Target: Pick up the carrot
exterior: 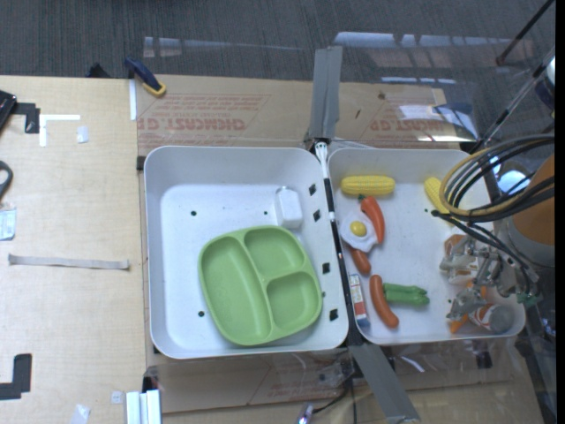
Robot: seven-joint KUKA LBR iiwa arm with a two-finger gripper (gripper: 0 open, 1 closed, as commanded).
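The carrot [458,324] shows as orange patches in the front right corner of the right bin [406,237], mostly hidden under the gripper. My gripper [478,291] hangs low over that corner, right above the carrot, with cables looping behind it. From this view I cannot make out whether it touches or grips the carrot.
The right bin also holds a corn cob [367,185], a banana [433,193], a fried egg [357,230], a red pepper [374,219], two sausages [383,301], a green vegetable [406,294] and a marker [357,295]. The left bin [177,237] holds a green divided plate [260,283] and a white block [289,207].
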